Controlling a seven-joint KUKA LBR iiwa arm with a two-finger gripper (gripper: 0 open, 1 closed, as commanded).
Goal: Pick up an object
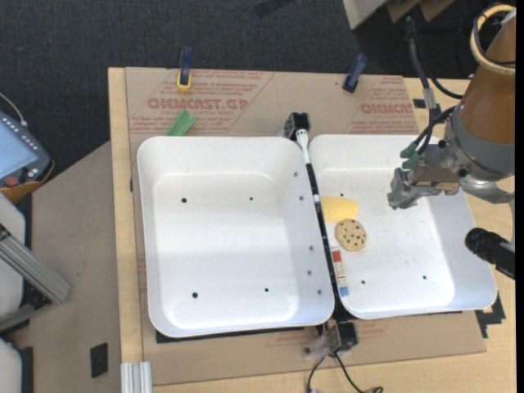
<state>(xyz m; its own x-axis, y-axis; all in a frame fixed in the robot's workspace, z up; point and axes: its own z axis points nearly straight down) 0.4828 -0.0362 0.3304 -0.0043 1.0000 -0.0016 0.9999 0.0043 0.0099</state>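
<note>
In the right bin (442,289), near its left wall, lie a yellow wedge like a slice of cheese (338,208) and a round tan cookie with dark chips (351,235) just below it. A thin red, white and blue item (338,271) lies along the same wall, lower down. My gripper (403,193) hangs over the upper middle of the right bin, to the right of the yellow wedge and apart from it. I see nothing between its fingers.
The left bin (164,219) stands beside the right one on a brown board (246,97). A green strip (181,124) lies on the board above the left bin. Blue clamps (185,66) (355,71) hold the board's far edge. A black cylinder (491,248) juts in at right.
</note>
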